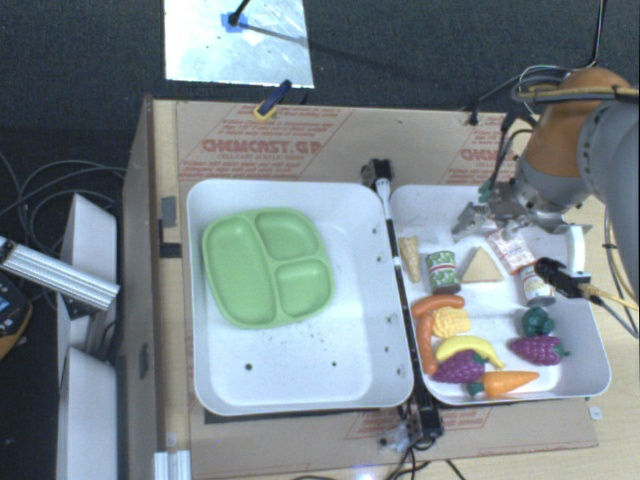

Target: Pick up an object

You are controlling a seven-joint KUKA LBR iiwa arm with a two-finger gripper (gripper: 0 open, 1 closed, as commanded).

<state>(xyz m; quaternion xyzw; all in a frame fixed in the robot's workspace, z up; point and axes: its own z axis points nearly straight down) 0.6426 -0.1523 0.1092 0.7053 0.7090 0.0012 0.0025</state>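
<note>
My gripper (487,211) hangs over the far part of the right bin (590,368), just above a red-and-white packet (511,249) and a tan wedge (483,265). Nothing shows in its grasp. Nearby lie a green can (441,269), a pale stick-shaped piece (408,256) and a small bottle (535,287). Toward the near side lie an orange sausage (438,304), a corn cob (451,320), a banana (468,348), two purple grape bunches (458,369) (538,348), a carrot (506,380) and a dark green piece (537,320).
The left bin (230,378) holds a green divided plate (268,266). A black divider (395,268) runs between the two bins. Cardboard (300,138) lies under the bins, and a shiny sheet (238,28) rests on the floor beyond.
</note>
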